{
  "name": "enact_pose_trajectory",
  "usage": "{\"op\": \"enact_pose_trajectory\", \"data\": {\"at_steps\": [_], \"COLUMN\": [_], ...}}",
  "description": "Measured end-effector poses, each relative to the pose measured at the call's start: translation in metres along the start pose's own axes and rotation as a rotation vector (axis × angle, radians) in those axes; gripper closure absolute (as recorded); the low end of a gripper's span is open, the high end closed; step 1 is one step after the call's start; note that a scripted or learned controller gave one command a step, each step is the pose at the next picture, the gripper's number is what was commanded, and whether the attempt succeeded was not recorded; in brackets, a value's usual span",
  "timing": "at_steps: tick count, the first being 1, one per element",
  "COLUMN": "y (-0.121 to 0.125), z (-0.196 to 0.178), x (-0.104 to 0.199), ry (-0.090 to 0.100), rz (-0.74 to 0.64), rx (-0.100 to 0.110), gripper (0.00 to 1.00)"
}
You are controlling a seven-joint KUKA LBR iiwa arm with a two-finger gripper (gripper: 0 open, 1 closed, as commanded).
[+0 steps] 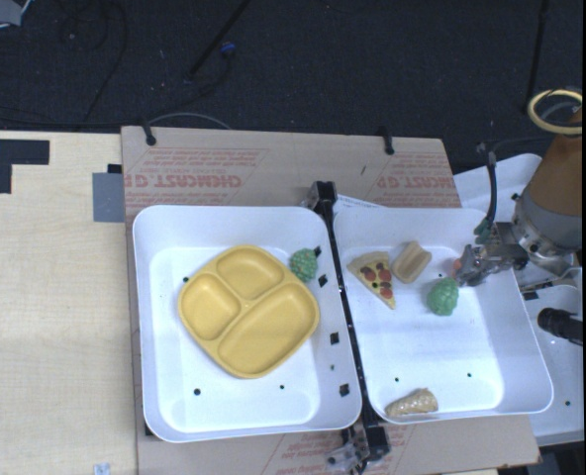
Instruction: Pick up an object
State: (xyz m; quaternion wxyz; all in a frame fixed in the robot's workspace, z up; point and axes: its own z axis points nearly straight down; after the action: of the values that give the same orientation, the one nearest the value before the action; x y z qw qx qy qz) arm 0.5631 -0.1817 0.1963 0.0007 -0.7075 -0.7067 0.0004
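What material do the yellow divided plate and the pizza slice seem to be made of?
The yellow divided plate looks like moulded plastic: one even colour, rounded compartment edges, a soft sheen. The pizza slice is probably a plastic or rubber toy, with flat painted colours and a stiff shape, though the view is too coarse to be sure.

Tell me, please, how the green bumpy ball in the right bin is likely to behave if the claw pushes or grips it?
The green bumpy ball looks rounded, so a sideways push would probably roll it across the right bin. Its knobbly surface may give the claw some purchase, though a curved shape can squirt out. It appears to be a small toy, likely light.
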Motion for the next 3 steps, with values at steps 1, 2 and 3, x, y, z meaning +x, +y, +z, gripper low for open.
{"op": "enact_pose_trajectory", "data": {"at_steps": [1,2,3], "y": [0.0,0.012,0.025], "z": [-0.003,-0.017,-0.015], "x": [0.0,0.052,0.096], "ry": [0.0,0.0,0.001], "rz": [0.002,-0.006,-0.005], "rx": [-0.001,-0.001,0.0], "gripper": [1.0,1.0,1.0]}}
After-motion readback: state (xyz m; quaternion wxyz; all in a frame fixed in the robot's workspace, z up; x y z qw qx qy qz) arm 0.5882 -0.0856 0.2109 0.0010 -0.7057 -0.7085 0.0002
